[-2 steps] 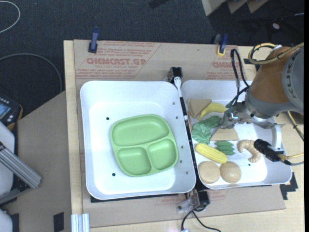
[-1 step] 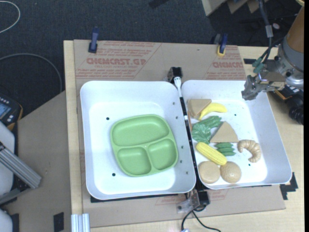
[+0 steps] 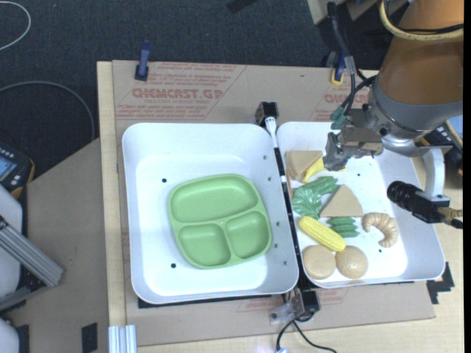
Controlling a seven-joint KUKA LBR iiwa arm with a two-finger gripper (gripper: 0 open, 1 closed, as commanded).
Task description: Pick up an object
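While my pincer, grip state unclear, hovers over the banana, I judge that piece light, stiff, slick, best pinched mid-length.

**Arm lowered over the right bin's far end**

The grey arm with its orange band enters from the upper right and bends down toward the right bin. Its gripper hangs low over that bin's far left corner, wrist pointing downward, cables trailing along the wrist above it.

Divided tray in left bin; toy foods in right bin.
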